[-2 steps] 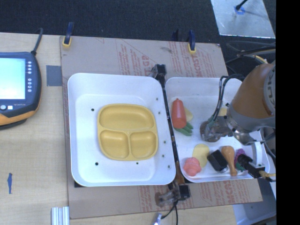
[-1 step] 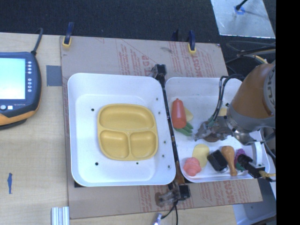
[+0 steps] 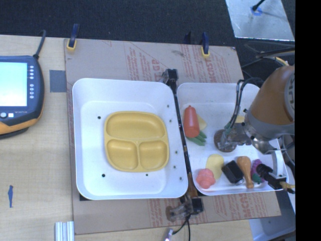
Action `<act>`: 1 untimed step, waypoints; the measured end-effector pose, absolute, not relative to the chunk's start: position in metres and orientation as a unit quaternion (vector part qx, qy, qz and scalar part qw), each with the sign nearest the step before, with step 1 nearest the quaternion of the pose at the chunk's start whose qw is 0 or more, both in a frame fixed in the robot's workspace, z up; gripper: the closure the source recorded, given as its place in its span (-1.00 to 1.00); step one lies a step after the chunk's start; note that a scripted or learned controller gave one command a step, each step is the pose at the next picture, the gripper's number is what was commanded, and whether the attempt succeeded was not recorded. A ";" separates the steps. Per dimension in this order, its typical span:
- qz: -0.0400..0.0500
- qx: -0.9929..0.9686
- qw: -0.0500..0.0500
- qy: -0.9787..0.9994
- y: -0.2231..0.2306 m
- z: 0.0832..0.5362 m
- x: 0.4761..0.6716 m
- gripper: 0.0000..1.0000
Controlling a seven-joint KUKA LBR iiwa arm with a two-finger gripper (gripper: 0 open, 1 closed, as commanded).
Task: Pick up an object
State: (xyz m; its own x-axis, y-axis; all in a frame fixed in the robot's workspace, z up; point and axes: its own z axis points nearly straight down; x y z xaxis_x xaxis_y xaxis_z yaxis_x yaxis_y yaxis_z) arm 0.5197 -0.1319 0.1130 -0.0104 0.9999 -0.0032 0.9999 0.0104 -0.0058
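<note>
Grey metal two-finger gripper (image 3: 226, 140) hovering in right white bin (image 3: 213, 92), finger state unclear; orange plastic carrot (image 3: 190, 122) lying just left, apart from it.

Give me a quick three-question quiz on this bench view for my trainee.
1. True or false: the yellow three-compartment plastic tray lies in the right white bin.
2. Which toy lies nearest the divider between the bins at the near edge? A) pink round toy B) black block C) tan drumstick toy
3. Fill in: the orange carrot toy has ____ leaves.

Key: 1 false, it lies in the left white bin; 2 A; 3 green.
</note>
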 end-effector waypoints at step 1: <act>0.003 -0.703 0.001 -0.711 -0.132 0.113 0.520 -1.00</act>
